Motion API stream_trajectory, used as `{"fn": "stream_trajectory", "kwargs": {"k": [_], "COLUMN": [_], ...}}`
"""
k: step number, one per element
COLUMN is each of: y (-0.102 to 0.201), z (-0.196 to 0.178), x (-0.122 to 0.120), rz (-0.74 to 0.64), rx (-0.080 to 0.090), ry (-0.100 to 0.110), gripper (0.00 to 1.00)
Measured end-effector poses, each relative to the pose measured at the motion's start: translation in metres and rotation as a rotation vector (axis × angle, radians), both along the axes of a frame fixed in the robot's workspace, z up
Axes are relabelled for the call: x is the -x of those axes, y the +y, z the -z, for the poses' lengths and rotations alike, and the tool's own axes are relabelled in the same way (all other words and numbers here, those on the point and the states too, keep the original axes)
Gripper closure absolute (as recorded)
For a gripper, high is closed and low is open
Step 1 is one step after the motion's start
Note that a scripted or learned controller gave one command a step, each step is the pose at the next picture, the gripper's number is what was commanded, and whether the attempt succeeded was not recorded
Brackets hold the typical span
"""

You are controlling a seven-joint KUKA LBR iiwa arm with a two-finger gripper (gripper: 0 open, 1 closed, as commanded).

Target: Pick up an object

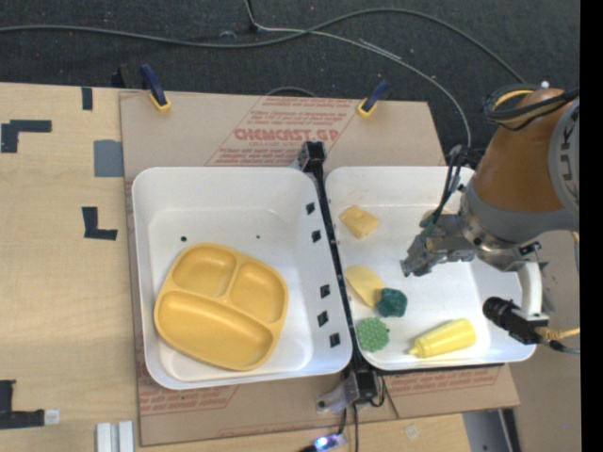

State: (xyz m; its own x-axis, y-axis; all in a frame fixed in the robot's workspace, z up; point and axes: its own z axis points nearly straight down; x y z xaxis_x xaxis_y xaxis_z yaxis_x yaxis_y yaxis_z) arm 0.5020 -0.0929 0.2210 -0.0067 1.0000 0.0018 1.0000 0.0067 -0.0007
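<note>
The right bin (471, 182) holds several small objects: a tan block (358, 221) near its back left, a pale yellow piece (364, 283) beside a dark green lump (391, 301), a light green studded ball (372, 333) at the front, and a yellow corn-like piece (443, 338) at the front right. My gripper (419, 260) hangs over the middle of this bin, right of the pale yellow piece and above the dark green lump. I see nothing between its tips.
The left bin (151, 196) holds a yellow divided plate (221, 304). A black divider strip (323, 252) runs between the bins. Cables (283, 31) lie behind the bench, and two clamps (155, 90) pin the cardboard's back edge.
</note>
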Motion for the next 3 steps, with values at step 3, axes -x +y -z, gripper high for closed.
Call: {"fn": "stream_trajectory", "kwargs": {"k": [3], "y": [0.159], "z": [0.003], "x": [0.008], "rz": [0.0], "rx": [0.001], "ry": [0.004], "gripper": [1.0]}}
